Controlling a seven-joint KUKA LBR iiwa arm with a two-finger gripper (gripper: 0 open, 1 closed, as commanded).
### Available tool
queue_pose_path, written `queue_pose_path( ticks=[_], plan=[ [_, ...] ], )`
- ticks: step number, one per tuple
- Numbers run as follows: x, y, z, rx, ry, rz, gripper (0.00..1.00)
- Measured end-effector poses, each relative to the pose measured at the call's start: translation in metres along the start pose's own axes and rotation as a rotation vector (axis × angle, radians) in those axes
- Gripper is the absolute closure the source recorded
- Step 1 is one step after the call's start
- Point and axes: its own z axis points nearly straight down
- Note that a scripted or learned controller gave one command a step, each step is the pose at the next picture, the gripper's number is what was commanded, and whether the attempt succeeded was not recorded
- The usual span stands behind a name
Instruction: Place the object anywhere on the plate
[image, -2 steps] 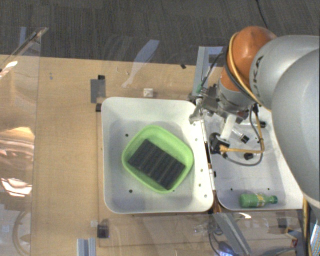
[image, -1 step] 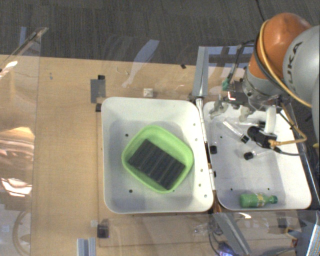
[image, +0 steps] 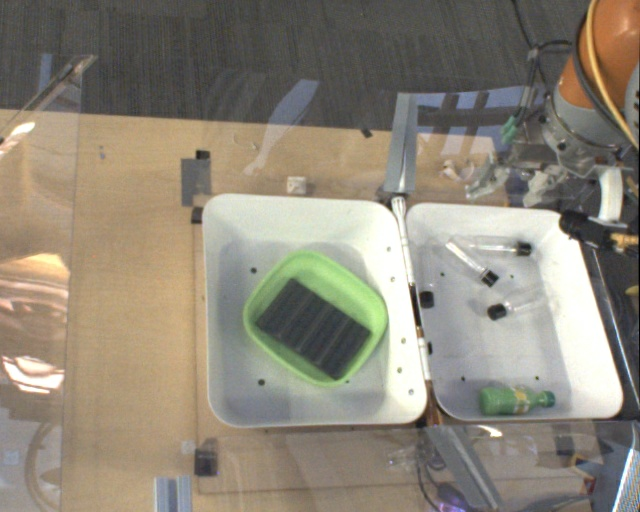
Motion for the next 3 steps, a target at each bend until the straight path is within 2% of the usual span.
queue_pose_path(
  ticks=[1,2,3],
  plan=[
    [-0.045,0.009,-0.110,0.000,0.000,-0.044,0.00],
    [-0.096,0.016,-0.156,0.001,-0.001,-0.123,0.00],
    [-0.095,0.016,-0.156,0.001,-0.001,-0.037,0.00]
  ],
)
